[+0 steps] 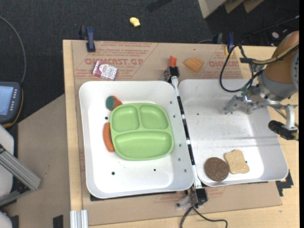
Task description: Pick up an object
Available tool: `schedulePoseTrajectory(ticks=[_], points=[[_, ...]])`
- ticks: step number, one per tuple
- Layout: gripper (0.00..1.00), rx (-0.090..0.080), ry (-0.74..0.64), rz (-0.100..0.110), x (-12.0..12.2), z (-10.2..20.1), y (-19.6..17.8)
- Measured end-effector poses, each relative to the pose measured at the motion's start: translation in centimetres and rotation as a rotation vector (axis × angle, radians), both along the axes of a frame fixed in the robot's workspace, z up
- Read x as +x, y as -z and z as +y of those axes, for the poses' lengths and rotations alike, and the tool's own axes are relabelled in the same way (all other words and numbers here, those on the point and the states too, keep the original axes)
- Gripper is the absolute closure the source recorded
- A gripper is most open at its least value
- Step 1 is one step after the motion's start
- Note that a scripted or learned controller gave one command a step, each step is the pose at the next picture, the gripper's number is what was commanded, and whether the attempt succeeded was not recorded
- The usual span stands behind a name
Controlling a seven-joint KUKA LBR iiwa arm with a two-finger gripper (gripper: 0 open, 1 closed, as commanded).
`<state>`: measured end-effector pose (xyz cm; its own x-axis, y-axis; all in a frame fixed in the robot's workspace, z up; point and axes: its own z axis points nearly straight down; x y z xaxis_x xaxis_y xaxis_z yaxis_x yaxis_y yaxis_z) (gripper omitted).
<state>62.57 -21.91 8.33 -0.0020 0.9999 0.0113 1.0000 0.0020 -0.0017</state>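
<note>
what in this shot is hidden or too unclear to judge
- Gripper, camera view: too small and blurred to tell its finger state.
- Orange piece and the teal and orange piece: partly hidden under the green tray.
- Pink packet: print too small to read.

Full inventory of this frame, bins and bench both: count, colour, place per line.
Shallow white bins: 2, white, side by side on the bench.
Green divided plastic tray: 1, green, left bin.
Orange sausage-shaped toy: 1, orange, against the tray's left edge.
Teal and orange toy: 1, at the tray's upper left corner.
Round brown cookie: 1, brown, right bin, near edge.
Tan biscuit: 1, tan, touching the cookie's right side.
Tan cracker: 1, bench above the right bin.
Pink packet: 1, bench above the left bin.
Yellow piece: 1, floor.
Gripper: 1, grey, over the right bin's upper part.
</note>
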Motion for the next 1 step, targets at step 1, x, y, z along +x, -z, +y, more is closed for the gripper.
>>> schedulePoseTrajectory(ticks=[1], points=[[0.00, 0.008, -0.001, 0.018, 4.03, 0.25, 0.03]])
